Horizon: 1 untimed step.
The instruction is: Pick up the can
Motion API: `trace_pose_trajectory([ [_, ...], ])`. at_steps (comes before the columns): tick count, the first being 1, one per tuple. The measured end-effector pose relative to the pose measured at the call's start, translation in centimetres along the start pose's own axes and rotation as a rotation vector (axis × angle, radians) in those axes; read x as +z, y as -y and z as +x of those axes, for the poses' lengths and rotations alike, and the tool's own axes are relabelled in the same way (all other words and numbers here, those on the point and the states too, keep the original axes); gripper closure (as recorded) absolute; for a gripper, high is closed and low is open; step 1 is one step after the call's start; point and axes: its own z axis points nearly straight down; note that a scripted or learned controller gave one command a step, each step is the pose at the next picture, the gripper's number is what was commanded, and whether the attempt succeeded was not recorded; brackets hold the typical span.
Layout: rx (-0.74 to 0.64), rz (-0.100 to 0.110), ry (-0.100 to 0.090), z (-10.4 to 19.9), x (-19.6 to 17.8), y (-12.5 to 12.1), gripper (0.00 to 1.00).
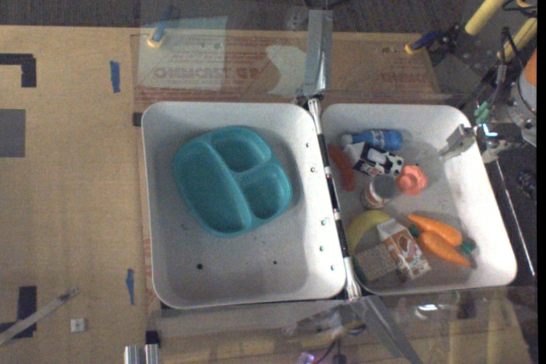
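Plate [232,179] in left bin [162,268]; can [375,193] in right bin [499,260].

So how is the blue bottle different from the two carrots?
The blue bottle is blue with a white end, while the carrots are orange with green tips. The bottle lies near the far edge of the right bin; the carrots lie nearer the front, side by side. There is one bottle but two carrots. All of them lie flat in the same bin.

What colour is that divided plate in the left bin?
Teal, plain, seen clearly in the camera view: divided plate.
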Motion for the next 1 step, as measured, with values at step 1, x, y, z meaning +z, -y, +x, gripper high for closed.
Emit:
trace_pose_trajectory([
  [1,0.176,-0.016,0.006,5.37,8.33,0.07,0.00],
])
